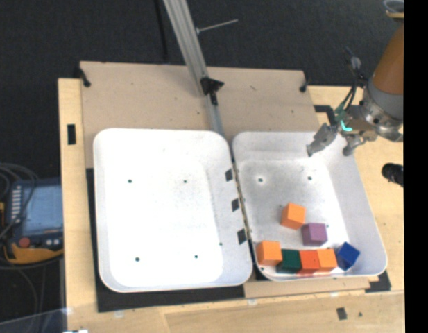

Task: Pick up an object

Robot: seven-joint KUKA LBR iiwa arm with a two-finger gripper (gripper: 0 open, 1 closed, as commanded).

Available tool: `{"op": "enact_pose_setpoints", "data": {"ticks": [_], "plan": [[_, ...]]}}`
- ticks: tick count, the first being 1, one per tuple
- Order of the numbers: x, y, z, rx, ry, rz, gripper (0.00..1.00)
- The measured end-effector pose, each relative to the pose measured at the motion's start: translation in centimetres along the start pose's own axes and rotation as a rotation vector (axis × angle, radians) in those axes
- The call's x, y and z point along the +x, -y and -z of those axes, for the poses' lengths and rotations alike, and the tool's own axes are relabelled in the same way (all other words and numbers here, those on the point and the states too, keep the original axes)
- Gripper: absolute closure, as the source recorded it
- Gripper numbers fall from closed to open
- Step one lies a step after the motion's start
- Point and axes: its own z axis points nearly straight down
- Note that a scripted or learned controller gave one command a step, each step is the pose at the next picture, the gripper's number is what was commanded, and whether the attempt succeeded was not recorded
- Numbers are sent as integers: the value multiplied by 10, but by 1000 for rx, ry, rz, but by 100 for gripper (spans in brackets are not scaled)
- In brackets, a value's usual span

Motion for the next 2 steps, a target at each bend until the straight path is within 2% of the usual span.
{"op": "enact_pose_setpoints", "data": {"ticks": [1,2], "plan": [[0,-1,3,-4,3,2,0],[6,7,-49,0,2,-1,0]]}}
